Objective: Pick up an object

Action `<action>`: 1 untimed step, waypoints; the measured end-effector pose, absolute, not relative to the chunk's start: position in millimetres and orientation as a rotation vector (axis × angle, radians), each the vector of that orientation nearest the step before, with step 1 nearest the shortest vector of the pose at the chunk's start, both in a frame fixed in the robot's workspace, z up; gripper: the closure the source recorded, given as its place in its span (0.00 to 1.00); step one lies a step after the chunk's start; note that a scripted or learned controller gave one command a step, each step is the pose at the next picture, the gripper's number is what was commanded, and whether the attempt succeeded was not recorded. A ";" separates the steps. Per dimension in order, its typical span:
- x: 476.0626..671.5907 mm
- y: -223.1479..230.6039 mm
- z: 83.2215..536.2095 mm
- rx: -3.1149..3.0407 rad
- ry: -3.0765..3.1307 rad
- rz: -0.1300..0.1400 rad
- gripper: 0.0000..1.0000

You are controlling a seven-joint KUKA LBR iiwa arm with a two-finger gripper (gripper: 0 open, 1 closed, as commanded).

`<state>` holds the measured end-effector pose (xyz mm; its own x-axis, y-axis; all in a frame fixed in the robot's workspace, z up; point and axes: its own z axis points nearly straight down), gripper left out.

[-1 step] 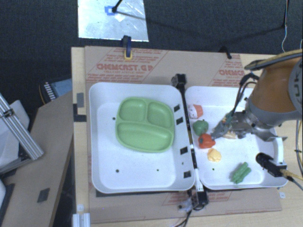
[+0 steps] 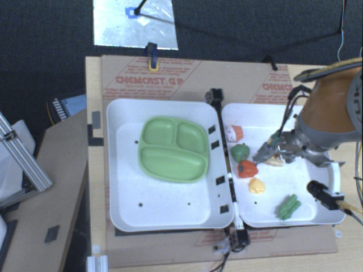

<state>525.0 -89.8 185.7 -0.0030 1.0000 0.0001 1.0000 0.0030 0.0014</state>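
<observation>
Your gripper (image 2: 265, 154) sits low in the right-hand shallow white bin (image 2: 266, 113), its dark fingers (image 2: 262, 153) pointing toward the divider between the bins. From this angle you can't tell whether they are apart or together, and nothing shows between them. Their tips hang just beside the red toy pepper with a green stalk (image 2: 247, 168), a little above and to its right in the view. Tucked against the gripper's body is a small pale beige piece (image 2: 276, 162), partly hidden by the metal.

Moving outward: a dark green rounded toy vegetable (image 2: 240, 151) lies just above the red pepper, almost touching it. Above that, near the bin's left wall, is a small orange-and-white toy piece (image 2: 233, 132). Below the pepper rests a yellow lumpy toy (image 2: 256, 186), and further toward the near right corner lies a green ridged toy pod (image 2: 288, 206), well apart from the fingers.

Behind the gripper you see the grey arm with its orange band (image 2: 334, 103) coming in from the right.

Across the divider, the left-hand white bin (image 2: 122, 208) carries a light green divided plastic plate (image 2: 173, 149). Both bins rest on a brown cardboard sheet (image 2: 187, 75) covering the worktop.
</observation>
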 end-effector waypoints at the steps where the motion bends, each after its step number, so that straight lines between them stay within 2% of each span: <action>1: 515.3 -88.3 128.1 2.223 2.225 -0.004 0.00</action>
